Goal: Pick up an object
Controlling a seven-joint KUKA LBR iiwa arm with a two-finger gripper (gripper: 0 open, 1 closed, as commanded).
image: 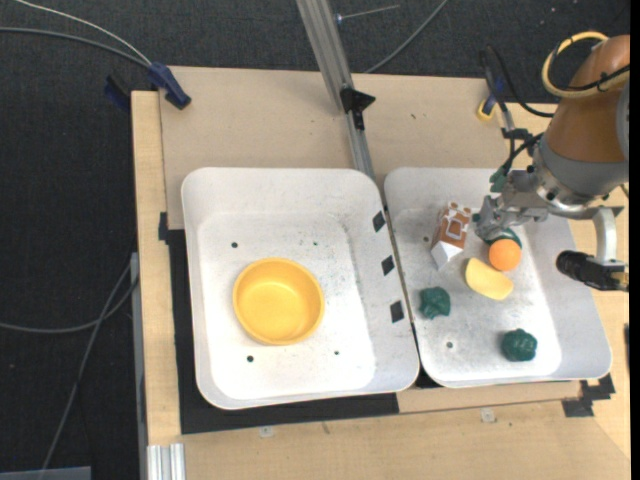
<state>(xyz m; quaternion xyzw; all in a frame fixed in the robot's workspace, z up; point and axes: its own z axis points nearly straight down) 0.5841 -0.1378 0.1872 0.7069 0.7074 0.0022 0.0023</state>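
The worktop [260, 118] carries two shallow white bins side by side. The left bin [215, 368] holds a yellow bowl [278, 300]. The right bin [590, 353] holds the small pieces, and the arm [590, 118] reaches in over its upper right part.

The gripper [498, 220] hangs low above the cluster; whether the jaws stand apart or together cannot be told from this slant.

A yellow piece [487, 280] lies near the middle, touching an orange ball [505, 255] just above it. The ball sits directly beneath the gripper and looks the likeliest target. It is probably light, smooth and hard, so it may roll or slip; a hold across its widest part seems best.

A brown-and-white block [452, 232] lies just left of the gripper. Two dark green lumps rest farther off, one [434, 302] near the bin's left wall, the other [519, 345] toward its front.
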